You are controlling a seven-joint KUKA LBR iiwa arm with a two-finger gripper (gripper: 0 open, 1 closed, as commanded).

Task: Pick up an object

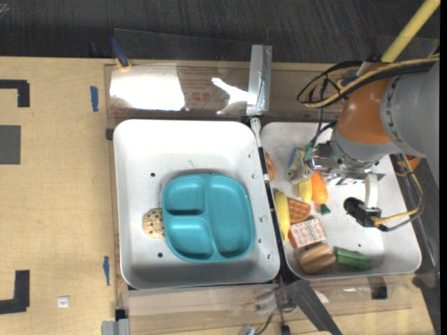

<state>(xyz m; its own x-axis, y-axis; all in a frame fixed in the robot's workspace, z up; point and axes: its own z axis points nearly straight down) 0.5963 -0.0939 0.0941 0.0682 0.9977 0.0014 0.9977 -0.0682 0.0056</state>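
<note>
My gripper (pixel 307 165) hangs low over the left part of the right bin (pixel 398 246), under the grey arm with its orange band (pixel 363 117). Just below it lie an orange carrot-like piece (pixel 319 188) and a small yellow piece (pixel 305 189), close to or touching the gripper. Further toward the front lie a long yellow piece (pixel 281 211), a waffle (pixel 299 209), a pink box (pixel 307 233), a brown bun (pixel 316 257) and a green piece (pixel 353 259). I see nothing clearly held.
The left bin (pixel 133 145) holds a teal divided plate (pixel 207 216) with a cookie (pixel 153 222) at its left side. A small orange item (pixel 269 163) lies by the wall between the bins. Cables and a black part (pixel 357 211) hang over the right bin.
</note>
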